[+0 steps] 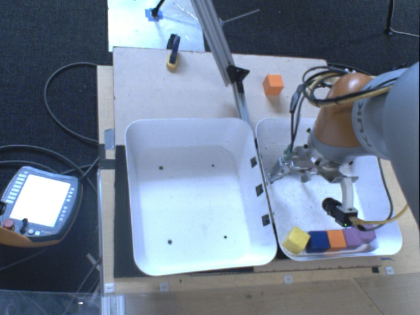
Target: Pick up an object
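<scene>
Here we log: gripper [307, 166], whether open or closed we cannot tell; yellow block [296, 239] near, toward the viewer from it.

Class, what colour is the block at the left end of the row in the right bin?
The block is yellow, clearest in the camera view.

left bin [197, 195] + right bin [298, 202]: smooth glossy white plastic | yellow block [296, 239]: kinda matt | surface [197, 84]: matt pale board | floor [52, 31]: rough dark carpet
</scene>
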Action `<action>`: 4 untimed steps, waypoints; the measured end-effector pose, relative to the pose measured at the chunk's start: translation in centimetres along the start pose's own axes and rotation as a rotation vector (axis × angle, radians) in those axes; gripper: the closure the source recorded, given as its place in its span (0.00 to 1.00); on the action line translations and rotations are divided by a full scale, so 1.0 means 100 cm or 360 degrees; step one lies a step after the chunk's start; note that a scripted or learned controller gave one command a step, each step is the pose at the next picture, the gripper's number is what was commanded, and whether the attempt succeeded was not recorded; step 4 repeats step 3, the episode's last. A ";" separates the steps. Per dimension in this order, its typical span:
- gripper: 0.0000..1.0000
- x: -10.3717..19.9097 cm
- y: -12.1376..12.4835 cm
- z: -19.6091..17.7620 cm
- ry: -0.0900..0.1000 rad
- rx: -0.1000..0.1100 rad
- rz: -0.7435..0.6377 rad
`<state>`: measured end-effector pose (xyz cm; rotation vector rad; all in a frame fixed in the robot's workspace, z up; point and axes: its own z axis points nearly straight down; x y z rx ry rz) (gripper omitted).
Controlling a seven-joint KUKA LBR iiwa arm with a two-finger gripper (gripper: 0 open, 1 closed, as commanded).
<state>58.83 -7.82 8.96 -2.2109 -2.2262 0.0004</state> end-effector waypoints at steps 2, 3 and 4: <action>0.00 0.000 -0.003 -0.016 0.0000 0.0006 0.0003; 0.00 -0.067 0.038 -0.153 -0.0012 -0.0024 0.0011; 0.00 -0.067 0.038 -0.153 -0.0012 -0.0024 0.0011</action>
